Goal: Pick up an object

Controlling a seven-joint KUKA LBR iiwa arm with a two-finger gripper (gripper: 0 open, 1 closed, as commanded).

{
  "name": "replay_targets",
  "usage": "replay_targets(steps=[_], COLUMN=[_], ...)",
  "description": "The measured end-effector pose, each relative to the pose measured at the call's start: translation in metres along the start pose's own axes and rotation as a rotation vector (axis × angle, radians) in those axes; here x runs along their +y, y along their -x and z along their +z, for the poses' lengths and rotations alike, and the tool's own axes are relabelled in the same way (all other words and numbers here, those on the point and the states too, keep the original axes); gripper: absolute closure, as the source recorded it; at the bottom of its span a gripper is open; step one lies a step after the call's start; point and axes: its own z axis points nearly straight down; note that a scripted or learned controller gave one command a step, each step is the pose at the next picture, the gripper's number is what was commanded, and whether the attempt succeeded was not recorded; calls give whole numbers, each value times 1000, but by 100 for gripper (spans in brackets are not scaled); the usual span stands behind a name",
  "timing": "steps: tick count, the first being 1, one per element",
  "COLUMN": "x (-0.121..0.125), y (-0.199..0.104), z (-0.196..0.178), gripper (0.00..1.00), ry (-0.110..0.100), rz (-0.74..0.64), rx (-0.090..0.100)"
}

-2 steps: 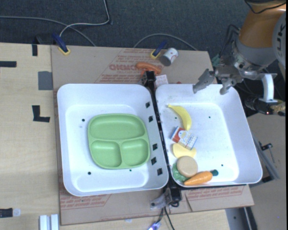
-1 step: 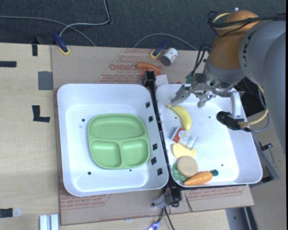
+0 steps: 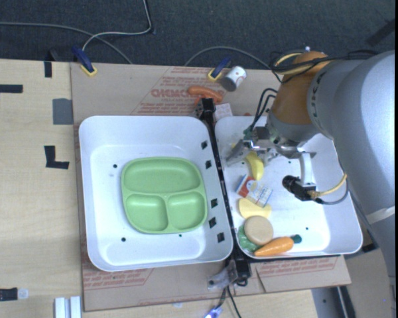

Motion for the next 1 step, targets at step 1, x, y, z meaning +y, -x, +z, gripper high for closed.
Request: replay_targets(steps=[1], x=[0], y=[0], z=[-10], gripper=[100], ry=[1], rz=[-1], rx=[-1])
